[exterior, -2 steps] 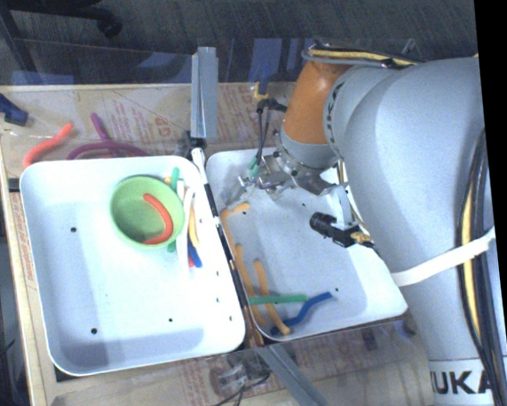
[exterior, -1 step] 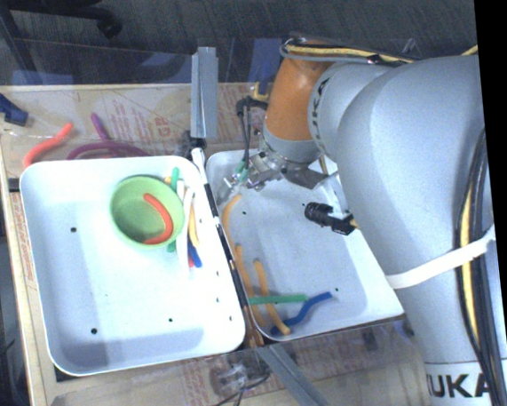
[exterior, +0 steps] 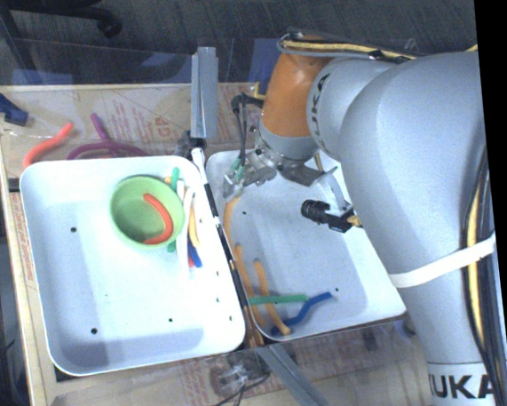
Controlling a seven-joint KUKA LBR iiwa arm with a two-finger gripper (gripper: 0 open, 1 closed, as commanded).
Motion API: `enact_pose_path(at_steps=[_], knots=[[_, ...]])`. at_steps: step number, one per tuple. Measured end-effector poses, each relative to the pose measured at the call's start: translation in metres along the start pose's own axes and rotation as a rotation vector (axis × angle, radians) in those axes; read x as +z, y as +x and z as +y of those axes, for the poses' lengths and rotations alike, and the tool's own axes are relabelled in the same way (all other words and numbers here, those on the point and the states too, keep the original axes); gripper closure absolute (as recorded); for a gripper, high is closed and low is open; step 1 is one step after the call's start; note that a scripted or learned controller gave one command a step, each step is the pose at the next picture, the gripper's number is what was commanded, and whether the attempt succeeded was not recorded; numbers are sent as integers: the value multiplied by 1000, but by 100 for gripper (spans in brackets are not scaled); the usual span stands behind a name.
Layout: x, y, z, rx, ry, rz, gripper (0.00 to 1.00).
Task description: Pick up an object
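My gripper (exterior: 236, 178) hangs low over the far left corner of the right bin (exterior: 330, 262), under the orange band of the arm. Just below it lies a curved orange stick (exterior: 229, 213) along that bin's left wall. More orange sticks (exterior: 263, 281), a green stick (exterior: 277, 300) and a blue stick (exterior: 317, 303) lie near the bin's front edge. In the left bin (exterior: 111, 301) stands a green bowl (exterior: 140, 213) with a red curved piece (exterior: 159, 217) in it. Yellow, white and blue sticks (exterior: 190, 230) lie beside the bowl.
The big grey arm covers the right side of the right bin. Beyond the left bin, on the bench, lie an orange tube (exterior: 47, 144) and a purple tube (exterior: 106, 150). A metal rail (exterior: 202, 86) stands between the bins at the back.
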State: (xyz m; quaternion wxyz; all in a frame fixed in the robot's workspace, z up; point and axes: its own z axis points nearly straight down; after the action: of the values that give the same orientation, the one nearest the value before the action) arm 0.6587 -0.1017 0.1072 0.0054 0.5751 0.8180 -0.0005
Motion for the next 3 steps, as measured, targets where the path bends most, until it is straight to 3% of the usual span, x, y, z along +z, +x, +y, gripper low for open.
enact_pose_path(at_steps=[1, 2, 3], knots=[[-86, 35, 12, 259, 6, 8, 100], [-85, 35, 12, 258, 7, 9, 0], [-46, 11, 10, 244, -19, -2, 0]])
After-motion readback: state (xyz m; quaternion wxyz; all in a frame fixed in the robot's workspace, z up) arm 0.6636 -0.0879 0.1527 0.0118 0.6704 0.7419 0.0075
